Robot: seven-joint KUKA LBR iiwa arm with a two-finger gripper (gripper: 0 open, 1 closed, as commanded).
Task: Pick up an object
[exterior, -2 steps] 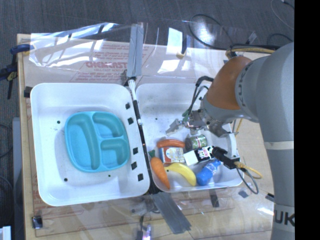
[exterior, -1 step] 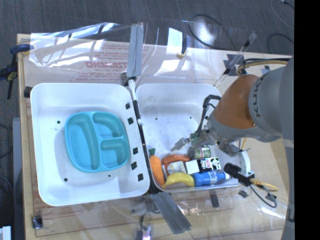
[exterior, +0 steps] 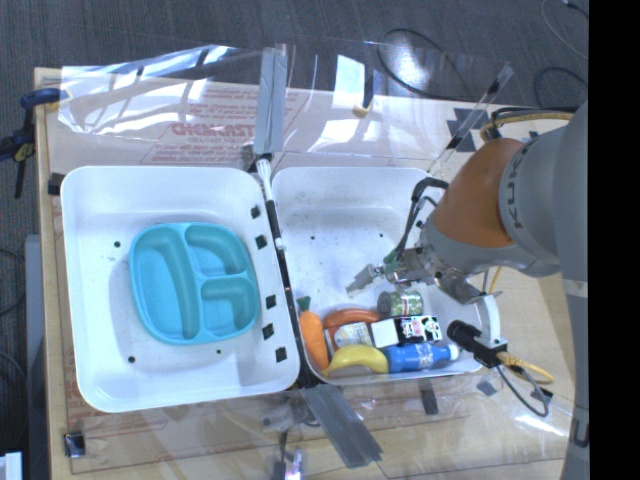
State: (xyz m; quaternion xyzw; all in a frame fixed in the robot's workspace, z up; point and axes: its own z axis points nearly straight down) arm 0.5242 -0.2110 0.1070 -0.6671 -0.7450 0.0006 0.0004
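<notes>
A: Which object is it going for?

B: By my reading, the small can (exterior: 404, 302), lying among the clutter at the right bin's (exterior: 330, 193) near edge. The gripper (exterior: 385, 273) sits just above it, close to touching.

A: Is anything between the fingers?

B: I see nothing between them. One finger (exterior: 362, 279) juts left over bare bin floor and the other is lost against the wrist hardware, so I cannot tell how wide the pincer stands.

A: Why are the things all bunched there?

B: Probably they have slid or been dropped into the near corner. A carrot (exterior: 315, 339) leans against the left wall, a red sausage-like piece (exterior: 350, 318) and a banana (exterior: 358, 359) lie beside it, and a blue bottle (exterior: 420, 356) runs along the near edge with a black-and-white patterned box (exterior: 420, 328) above it. They touch one another, which makes a clean grasp awkward.

A: And the arm?

B: The orange band (exterior: 478, 203) and grey body hang over the bin's right edge, hiding that wall and part of the can.

A: The other bin?

B: The left bin (exterior: 90, 198) holds a turquoise divided tray (exterior: 195, 283) near its middle, well apart from the work.
</notes>
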